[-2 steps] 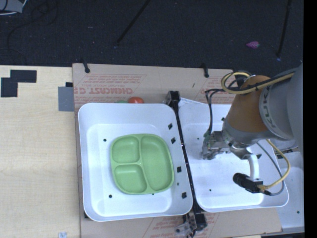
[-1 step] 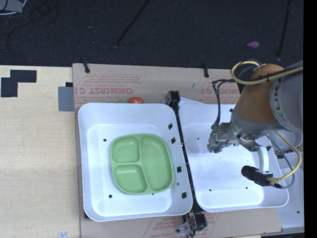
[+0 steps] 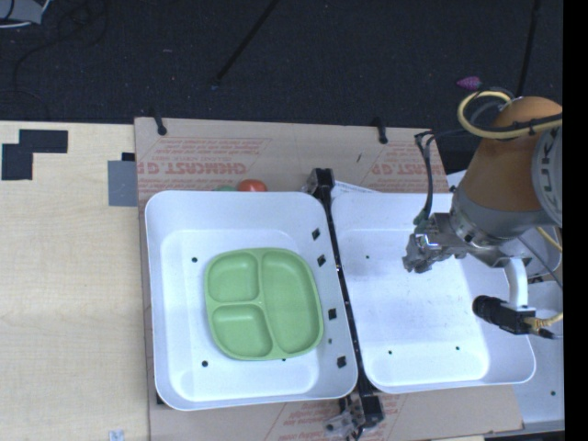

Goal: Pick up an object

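Note:
A light green divided plate (image 3: 264, 302) lies flat in the left white bin (image 3: 175, 246). My gripper (image 3: 421, 254) hangs over the right white bin (image 3: 432, 347), near its back right part, well to the right of the plate. Nothing shows between the gripper and the bin floor beneath it. The grey arm with its orange band (image 3: 514, 154) comes in from the right above the right bin.
A small red and green object (image 3: 246, 187) peeks out behind the left bin's back rim. A black divider (image 3: 335, 283) runs between the two bins. A black handle-like part (image 3: 501, 312) with cables sticks out at the right bin's right edge.

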Available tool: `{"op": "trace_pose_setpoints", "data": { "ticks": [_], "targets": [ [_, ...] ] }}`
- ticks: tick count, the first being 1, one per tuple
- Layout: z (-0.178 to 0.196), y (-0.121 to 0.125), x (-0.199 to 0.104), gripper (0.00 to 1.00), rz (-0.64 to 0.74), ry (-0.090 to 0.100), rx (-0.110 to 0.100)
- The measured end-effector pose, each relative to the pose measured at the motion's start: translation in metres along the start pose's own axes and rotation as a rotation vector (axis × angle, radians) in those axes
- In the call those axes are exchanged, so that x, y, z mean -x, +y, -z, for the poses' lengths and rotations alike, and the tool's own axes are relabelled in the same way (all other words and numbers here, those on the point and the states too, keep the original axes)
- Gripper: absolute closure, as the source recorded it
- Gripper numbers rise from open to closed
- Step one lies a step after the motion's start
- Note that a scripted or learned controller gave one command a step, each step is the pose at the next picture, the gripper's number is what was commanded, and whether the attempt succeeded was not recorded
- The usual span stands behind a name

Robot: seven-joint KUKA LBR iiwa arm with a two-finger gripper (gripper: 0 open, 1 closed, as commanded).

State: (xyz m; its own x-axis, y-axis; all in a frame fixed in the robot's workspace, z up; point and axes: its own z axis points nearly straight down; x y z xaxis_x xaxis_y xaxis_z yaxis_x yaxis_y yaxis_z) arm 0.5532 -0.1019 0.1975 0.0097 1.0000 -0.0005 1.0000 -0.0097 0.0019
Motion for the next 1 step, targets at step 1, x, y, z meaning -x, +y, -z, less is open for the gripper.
{"op": "trace_pose_setpoints", "data": {
  "ticks": [1],
  "targets": [
    [0.0499, 0.0108, 0.0011, 1.00, 0.010, 0.000, 0.001]
  ]
}}
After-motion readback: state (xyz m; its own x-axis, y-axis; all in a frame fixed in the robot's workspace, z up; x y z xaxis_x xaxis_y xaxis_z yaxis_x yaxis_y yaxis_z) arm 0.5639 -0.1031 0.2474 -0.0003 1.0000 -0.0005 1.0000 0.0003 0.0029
